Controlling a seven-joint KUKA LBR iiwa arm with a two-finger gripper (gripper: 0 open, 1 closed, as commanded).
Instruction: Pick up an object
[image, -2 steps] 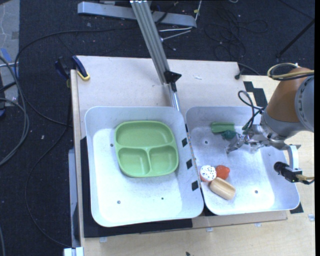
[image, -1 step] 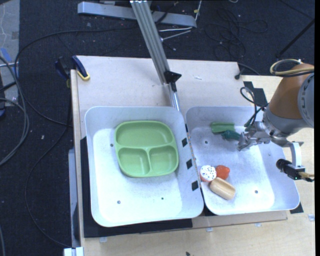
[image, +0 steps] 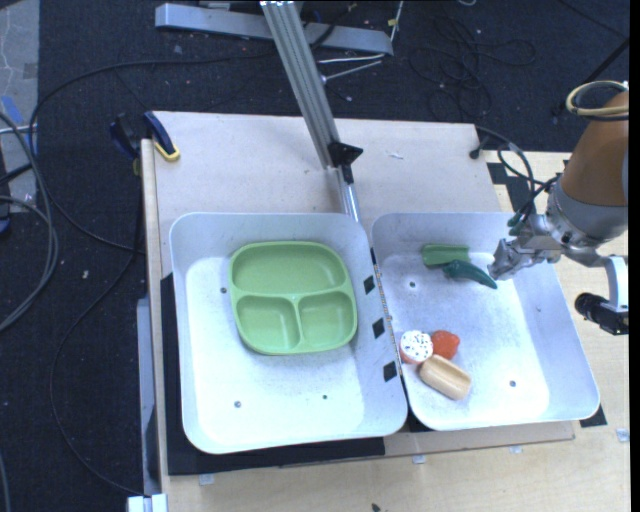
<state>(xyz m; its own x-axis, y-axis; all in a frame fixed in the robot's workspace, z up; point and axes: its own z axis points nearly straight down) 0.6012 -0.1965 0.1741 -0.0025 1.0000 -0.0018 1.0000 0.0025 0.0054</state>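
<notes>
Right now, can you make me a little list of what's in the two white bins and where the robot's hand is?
left bin: green divided plate
right bin: green toy and dark teal toy near the far side; white spotted piece, red piece and tan piece clustered by the left wall
gripper: over the right bin, next to the teal toy's right end
holding something: cannot tell

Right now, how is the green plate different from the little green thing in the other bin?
The green plate is big, pale green and split into three sections; the little green thing is small, long and darker, partly teal. The plate lies alone in the left bin; the little thing lies in the right bin, just beside the pincer. Both are green and rest flat.
</notes>
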